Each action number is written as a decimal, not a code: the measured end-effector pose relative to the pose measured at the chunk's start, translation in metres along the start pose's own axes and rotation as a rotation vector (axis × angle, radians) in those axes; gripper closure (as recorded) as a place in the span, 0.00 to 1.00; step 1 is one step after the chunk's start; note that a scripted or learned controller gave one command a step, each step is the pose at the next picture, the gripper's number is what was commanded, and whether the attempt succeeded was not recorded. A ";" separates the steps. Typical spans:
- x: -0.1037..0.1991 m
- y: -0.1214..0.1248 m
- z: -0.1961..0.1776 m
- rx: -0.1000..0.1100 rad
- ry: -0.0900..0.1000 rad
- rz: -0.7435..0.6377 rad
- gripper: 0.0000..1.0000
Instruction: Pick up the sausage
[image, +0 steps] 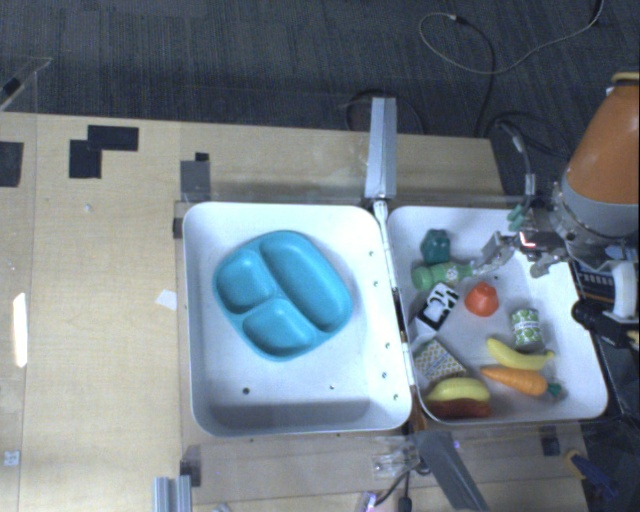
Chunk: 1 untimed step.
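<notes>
A dark red-brown, elongated piece that looks like the sausage (459, 408) lies in the front left corner of the right bin (598, 398), tight against a yellow piece (458, 389) just behind it. My gripper (515, 250) hangs over the back of that bin, above and right of a green piece (437, 274) and behind a small red-orange tomato-like thing (482, 299). It is far from the sausage and nothing shows in its grasp. The orange band of the arm (610, 130) rises at the right.
The right bin also holds a teal piece (436, 244), a black-and-white cube (437, 303), a green can (525, 326), a banana (518, 352), a carrot (517, 380) and a patterned piece (435, 357). A blue divided plate (285, 292) sits in the left bin (215, 400).
</notes>
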<state>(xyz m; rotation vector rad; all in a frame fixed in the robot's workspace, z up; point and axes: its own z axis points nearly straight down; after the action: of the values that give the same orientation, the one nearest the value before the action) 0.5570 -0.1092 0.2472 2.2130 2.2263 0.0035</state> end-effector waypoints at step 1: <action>0.002 0.057 -0.001 -0.002 0.000 -0.053 0.00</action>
<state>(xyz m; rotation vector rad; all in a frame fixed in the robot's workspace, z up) 0.6143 -0.1064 0.2479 2.1513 2.2831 0.0056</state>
